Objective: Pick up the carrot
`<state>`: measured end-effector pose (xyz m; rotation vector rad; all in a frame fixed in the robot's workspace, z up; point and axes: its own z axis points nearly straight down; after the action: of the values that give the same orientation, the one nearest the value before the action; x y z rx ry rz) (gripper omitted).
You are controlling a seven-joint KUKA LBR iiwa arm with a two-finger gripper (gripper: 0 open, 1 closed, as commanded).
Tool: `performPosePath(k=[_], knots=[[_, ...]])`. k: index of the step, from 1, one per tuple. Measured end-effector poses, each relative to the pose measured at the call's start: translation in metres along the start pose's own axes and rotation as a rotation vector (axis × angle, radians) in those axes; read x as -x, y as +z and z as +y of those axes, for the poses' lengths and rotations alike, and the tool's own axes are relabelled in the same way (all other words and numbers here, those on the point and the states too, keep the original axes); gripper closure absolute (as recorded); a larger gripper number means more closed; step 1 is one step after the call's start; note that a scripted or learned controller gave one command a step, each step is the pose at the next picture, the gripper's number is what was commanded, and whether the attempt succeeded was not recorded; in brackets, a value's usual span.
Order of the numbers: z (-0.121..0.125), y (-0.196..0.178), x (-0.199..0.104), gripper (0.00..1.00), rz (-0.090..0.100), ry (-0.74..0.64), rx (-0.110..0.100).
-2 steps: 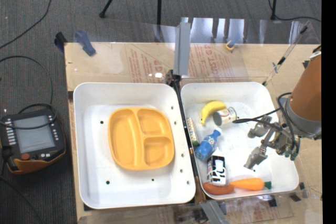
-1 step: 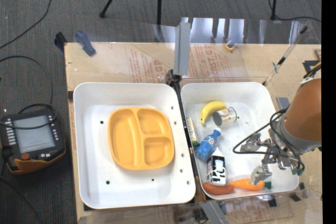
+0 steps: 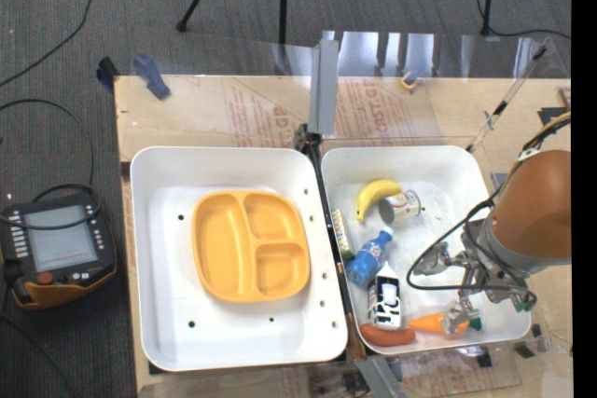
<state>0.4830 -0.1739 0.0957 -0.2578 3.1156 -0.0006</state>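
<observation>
Low, gripper (image 3: 457, 320) at carrot (image 3: 427, 323).

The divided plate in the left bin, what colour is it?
The divided plate is yellow-orange, plain, seen clearly in the camera view.

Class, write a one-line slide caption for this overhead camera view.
Robot end effector lowered over the carrot in the right bin, beside bottles and a banana; yellow plate in the left bin.

Carrot (image 3: 429, 323) in right bin (image 3: 466, 165), plate (image 3: 250, 245) left.
</observation>
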Motion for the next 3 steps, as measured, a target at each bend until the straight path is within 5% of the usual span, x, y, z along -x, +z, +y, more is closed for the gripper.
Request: performPosePath(k=[1, 2, 3], knots=[[0.021, 0.006, 0.014, 0.00, 0.005, -0.282, 0.002], [-0.038, 0.005, 0.006, 0.00, -0.005, -0.468, -0.002], [-0.038, 0.008, 0.014, 0.00, 0.010, -0.591, 0.008]])
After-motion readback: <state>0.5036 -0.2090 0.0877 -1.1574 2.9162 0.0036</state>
